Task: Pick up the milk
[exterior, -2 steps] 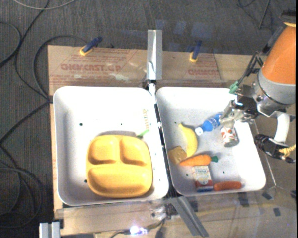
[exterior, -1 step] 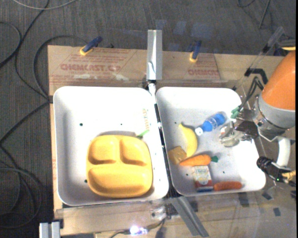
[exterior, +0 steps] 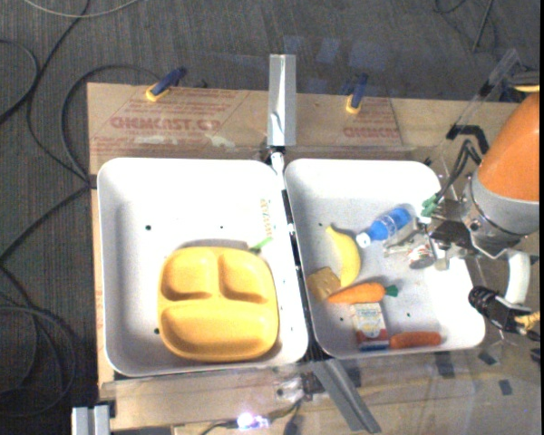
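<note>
The gripper point(exterior: 423, 250) sits at the right of the frame, over the right-hand edge of the right bin point(exterior: 344, 181), low beside the small clear bottle with a blue cap point(exterior: 387, 225); from here I cannot tell how it is set, nor that anything sits within it. The grey arm with its orange band point(exterior: 515, 166) comes in from the right edge of the frame. The milk point(exterior: 369, 323), a small carton lying flat, is in the lower part of the right bin, left of and below the gripper and apart from it; a carrot point(exterior: 357, 294) lies just above it; a red sausage-like piece point(exterior: 415, 339) lies just to its right; a banana point(exterior: 345, 254) curves above the carrot; a brownish lump point(exterior: 322, 284) rests by the bin's left wall. The left bin point(exterior: 131, 198) holds a yellow divided tray point(exterior: 219, 303) in its lower half; a thin green stick point(exterior: 261, 242) lies at the tray's upper right. Both bins stand on a brown board on the tabletop point(exterior: 190, 120), held by two clamps near the top.
</note>
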`<state>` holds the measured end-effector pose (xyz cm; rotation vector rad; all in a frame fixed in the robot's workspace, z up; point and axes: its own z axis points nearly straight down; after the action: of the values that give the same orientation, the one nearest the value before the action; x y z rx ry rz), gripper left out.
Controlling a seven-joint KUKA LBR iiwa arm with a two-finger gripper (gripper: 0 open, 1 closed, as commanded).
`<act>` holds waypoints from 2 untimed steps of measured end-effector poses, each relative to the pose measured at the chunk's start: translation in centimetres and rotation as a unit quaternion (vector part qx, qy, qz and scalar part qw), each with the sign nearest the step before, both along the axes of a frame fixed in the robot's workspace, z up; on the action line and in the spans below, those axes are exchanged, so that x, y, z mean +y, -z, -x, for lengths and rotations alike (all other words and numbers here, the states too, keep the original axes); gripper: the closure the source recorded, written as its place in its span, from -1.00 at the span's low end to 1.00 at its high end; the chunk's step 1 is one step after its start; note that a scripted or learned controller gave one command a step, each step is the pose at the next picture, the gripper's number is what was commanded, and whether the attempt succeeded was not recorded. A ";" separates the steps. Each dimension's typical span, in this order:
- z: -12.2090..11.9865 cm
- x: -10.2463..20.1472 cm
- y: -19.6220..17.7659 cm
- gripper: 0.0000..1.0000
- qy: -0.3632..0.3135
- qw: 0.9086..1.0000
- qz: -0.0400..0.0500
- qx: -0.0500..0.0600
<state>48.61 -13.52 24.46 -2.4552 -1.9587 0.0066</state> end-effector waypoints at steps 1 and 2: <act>0.3 -3.9 2.4 -1.00 0.027 1.000 0.000 0.000; 0.3 -3.9 2.4 -1.00 0.026 1.000 0.000 0.000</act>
<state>48.31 -17.38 22.09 -2.5060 -1.8933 0.0078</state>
